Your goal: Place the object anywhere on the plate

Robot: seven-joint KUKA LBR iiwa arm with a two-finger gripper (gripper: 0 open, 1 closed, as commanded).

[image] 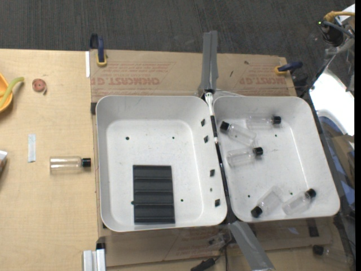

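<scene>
In the left bin [113, 117], toward its near edge, lies a dark ribbed rectangular plate [153, 195], flat on the white floor, with nothing on it. The right bin [316, 151] sits touching the left one along their shared rim and holds five clear bottles with black caps, all lying on their sides. One bottle [262, 120] lies near the far wall, and a second [234, 130] lies just beside it, toward the shared rim. A third [243, 156] rests near the middle of the bin. The last two, a fourth [268, 202] and a fifth [298, 202], lie close together at the near edge. All five are well apart from the plate, in the other bin.

On the desk [51, 208], left of the bins, a sixth clear bottle [67, 163] lies on its side, with a small white strip [31, 148] near it and a reddish disc [38, 84] farther back. A sheet of cardboard [146, 75] lies under both bins, held by a blue clamp [97, 44] at its far left corner.

How the gripper stands cannot be told here.
</scene>
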